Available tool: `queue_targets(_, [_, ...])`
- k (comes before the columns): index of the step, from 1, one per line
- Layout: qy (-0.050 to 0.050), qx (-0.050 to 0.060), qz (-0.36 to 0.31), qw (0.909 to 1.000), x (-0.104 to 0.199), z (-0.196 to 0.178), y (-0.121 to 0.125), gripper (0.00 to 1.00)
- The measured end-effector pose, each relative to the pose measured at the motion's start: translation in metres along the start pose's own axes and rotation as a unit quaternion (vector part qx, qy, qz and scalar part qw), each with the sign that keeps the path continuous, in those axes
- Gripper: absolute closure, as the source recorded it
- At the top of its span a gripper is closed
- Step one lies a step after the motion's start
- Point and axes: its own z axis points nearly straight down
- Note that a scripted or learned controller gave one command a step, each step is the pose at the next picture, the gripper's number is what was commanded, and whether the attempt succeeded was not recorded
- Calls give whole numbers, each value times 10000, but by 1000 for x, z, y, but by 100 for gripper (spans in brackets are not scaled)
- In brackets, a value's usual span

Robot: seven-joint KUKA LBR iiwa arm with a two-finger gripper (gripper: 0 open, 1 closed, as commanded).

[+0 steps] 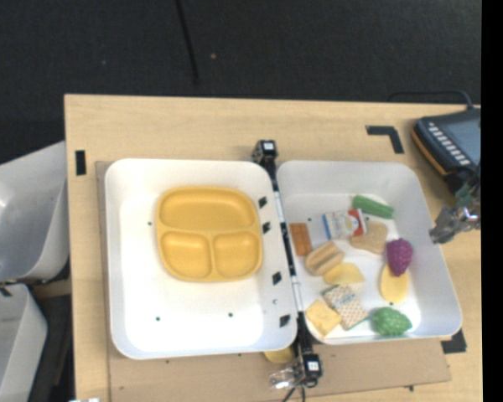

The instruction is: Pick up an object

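Several small toy foods crowd the right bin [407, 178]; the purple grape bunch [398, 255] sits nearest the gripper [453, 222], which hovers at that bin's right rim, its grip impossible to tell. Light and hard-looking plastic, the bunch probably suits a pinch across its narrow middle. Left of the grapes lie a bread roll [324, 257] and a green pepper [373, 206]; the left bin [126, 308] holds a yellow divided plate [210, 232].
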Motion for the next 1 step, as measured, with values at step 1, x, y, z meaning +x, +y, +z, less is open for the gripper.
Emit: queue_targets(1, [8,-21,-50,10000,94,-9,20,100])
